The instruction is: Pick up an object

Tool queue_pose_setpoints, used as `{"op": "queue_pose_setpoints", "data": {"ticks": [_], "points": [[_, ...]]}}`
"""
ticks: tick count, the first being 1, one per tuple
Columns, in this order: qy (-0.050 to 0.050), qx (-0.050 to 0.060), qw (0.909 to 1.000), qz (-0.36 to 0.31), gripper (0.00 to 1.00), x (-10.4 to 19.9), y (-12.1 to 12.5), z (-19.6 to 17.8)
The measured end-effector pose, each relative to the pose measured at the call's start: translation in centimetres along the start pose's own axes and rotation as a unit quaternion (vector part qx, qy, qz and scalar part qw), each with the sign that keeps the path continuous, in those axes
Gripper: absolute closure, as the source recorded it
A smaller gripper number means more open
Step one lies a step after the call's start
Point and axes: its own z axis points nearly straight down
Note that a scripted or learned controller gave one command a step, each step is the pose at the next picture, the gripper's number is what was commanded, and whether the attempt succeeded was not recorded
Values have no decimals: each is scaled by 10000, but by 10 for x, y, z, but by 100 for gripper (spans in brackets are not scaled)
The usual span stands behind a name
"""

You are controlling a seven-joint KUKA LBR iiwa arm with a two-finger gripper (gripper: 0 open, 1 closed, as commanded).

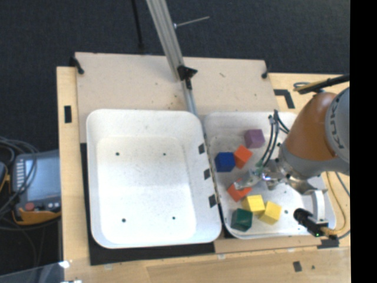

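The right bin [235, 125] holds several small blocks: a purple one [254, 138], an orange one [242, 155], a blue one [224, 161], a red-orange one [238, 191], two yellow ones [255, 203] [271, 211] and a dark green one [241, 219]. My gripper [252, 180] hangs low over the middle of this bin, just right of and above the red-orange block and just above the yellow ones. Its tips are small and partly hidden by the wrist, and no block shows between them.
The left bin [147, 175] lies beside the right one, with a divider edge between them. A slanted metal pole [168, 34] rises behind the bins. The grey arm with its orange band [315, 131] covers the right bin's right side. A monitor [35, 178] sits at far left.
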Motion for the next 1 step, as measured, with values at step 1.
{"op": "queue_pose_setpoints", "data": {"ticks": [1], "points": [[-37, -71, 10000, -3, 0, -2, 4, -2]]}}
